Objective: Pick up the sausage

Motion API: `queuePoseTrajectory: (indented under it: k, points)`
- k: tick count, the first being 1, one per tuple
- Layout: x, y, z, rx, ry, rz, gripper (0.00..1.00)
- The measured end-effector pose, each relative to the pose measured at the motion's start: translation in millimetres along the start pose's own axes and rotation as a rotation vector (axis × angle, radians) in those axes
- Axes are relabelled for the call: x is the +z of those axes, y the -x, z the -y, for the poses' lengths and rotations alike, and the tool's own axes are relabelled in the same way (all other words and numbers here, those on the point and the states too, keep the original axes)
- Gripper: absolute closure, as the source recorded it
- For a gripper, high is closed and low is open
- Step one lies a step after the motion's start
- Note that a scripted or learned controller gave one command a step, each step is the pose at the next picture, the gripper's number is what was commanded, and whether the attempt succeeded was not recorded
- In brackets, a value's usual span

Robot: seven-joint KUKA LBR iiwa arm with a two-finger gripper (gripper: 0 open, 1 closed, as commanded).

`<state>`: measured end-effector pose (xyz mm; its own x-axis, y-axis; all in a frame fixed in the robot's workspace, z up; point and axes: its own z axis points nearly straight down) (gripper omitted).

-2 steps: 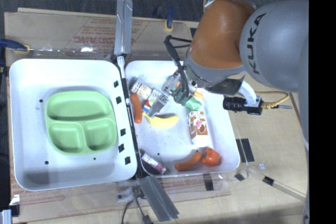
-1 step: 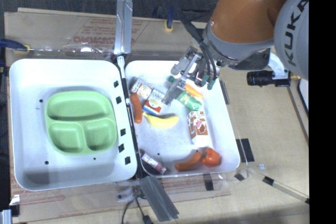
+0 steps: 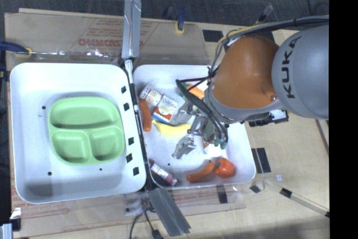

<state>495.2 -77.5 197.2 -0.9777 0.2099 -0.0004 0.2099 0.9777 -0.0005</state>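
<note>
Looking down on the counter (image 3: pixel 184 36), we found 2 white bins side by side, and the sausage (image 3: pixel 146 115) lay in the right bin (image 3: pixel 246 151), hard against that bin's left wall, its length running along the wall. Its spot there seemed awkward to us: the wall left little room for a finger on that side.

The claw (image 3: pixel 189 143) hung low over the middle of the right bin, near the sausage but apart from it, with a yellow piece (image 3: pixel 170 130) between them. We could see metal fingers (image 3: pixel 182 149) below the wrist, but we could not tell how far apart they stood, and we saw nothing gripped between them.

Packets (image 3: pixel 159 102) crowded the bin's rear-left part beside the sausage's upper end. An orange carrot-like toy (image 3: pixel 211 170) sat along the front edge, and a dark small item (image 3: pixel 162 174) lay in the front-left corner. The left bin (image 3: pixel 28 120) carried a green divided tray (image 3: pixel 86 130) in its middle, well apart from the work.

We judged the pick not yet made.
</note>
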Motion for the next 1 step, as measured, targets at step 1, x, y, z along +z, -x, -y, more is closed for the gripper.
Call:
queuePoseTrajectory:
  k: [1]
  points:
    - [102.4, -1.5, 39.0, 0.105, 0.000, -0.002, 0.00]
